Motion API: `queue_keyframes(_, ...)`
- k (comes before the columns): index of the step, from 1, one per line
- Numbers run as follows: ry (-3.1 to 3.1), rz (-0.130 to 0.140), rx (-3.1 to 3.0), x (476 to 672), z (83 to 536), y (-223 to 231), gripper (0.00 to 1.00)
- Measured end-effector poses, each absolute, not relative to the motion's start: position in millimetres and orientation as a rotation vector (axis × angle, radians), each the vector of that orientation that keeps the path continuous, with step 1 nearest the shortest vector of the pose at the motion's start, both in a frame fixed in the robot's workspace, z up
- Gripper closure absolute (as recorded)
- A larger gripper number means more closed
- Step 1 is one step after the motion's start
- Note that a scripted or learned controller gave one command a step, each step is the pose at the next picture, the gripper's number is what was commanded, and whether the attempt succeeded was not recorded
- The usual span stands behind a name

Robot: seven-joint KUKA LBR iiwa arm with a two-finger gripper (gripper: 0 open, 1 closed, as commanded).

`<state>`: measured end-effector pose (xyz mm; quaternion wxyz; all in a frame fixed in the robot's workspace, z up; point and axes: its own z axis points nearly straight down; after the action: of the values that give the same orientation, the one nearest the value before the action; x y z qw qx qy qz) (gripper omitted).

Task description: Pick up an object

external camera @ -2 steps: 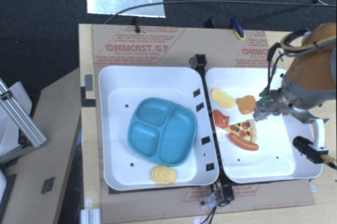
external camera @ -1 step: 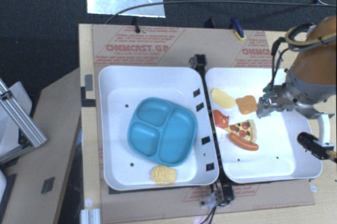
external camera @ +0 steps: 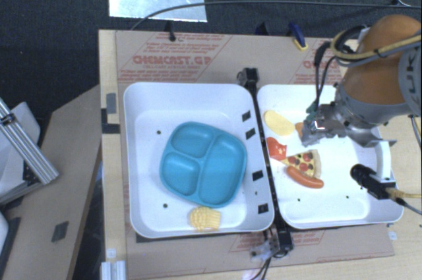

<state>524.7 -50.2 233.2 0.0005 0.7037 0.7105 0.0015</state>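
Gripper (external camera: 308, 130) sits low in the right bin (external camera: 330, 209), by its upper middle; can't tell its state or whether it has anything. Nearest items just left/below: yellow toy food piece (external camera: 278, 122), red piece (external camera: 277, 149), pizza slice (external camera: 305, 159), hot dog (external camera: 305, 178). Hot dog looks light, stiff plastic, prob. slippery; long axis runs upper-left to lower-right, so grip across its middle. Left bin (external camera: 142, 160) has blue divided plate (external camera: 201, 163) & corn cob (external camera: 205, 218).

Blue tray (external camera: 202, 163) + corn (external camera: 205, 218) in L bin (external camera: 146, 115), tool (external camera: 308, 132) over R bin (external camera: 330, 207)
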Motion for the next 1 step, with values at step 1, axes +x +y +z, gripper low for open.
queue_keyframes(1,2.234,0.003,2.211,517.9,221.3,4.9,1.0)
